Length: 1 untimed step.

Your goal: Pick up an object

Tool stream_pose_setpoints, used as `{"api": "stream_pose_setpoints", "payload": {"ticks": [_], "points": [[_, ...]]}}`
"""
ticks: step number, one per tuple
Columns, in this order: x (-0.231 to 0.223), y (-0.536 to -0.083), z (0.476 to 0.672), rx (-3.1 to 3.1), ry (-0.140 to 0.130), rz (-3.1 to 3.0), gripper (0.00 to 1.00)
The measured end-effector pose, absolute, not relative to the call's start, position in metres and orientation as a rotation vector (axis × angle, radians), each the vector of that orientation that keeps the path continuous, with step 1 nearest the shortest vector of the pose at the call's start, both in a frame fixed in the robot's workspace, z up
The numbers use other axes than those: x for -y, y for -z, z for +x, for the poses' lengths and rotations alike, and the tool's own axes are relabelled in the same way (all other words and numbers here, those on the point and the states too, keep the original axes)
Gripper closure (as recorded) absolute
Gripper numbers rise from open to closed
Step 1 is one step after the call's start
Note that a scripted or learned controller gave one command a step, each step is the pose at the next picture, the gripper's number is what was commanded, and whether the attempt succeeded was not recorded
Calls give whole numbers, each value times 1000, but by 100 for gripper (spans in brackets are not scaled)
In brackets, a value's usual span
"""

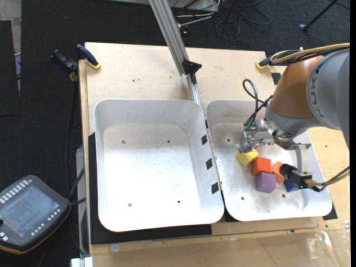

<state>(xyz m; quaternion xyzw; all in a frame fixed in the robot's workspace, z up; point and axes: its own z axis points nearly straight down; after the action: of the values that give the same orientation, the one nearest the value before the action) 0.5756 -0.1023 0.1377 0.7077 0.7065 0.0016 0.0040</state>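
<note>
The arm reaches in from the right over the right bin, its orange band above the wrist. The tool hangs low over the middle of that bin, right above the yellow block; whether it touches the block I cannot tell, and I cannot tell its state either.

The blocks lie bunched together in the right bin. The yellow block is the leftmost. Just to its right is the orange block, and touching that on the lower right is the purple block. A blue block shows at the far right of the bunch, partly hidden by a black part of the arm.

The left bin lies beside the right one on the worktop. A metal pole slants down from the top towards the seam between the bins. A pendant lies at the lower left, off the worktop.
</note>
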Motion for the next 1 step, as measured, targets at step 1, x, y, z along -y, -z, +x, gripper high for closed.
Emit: {"api": "stream_pose_setpoints", "payload": {"ticks": [1], "points": [[107,-182,574,-2217,-4,2220,100]]}}
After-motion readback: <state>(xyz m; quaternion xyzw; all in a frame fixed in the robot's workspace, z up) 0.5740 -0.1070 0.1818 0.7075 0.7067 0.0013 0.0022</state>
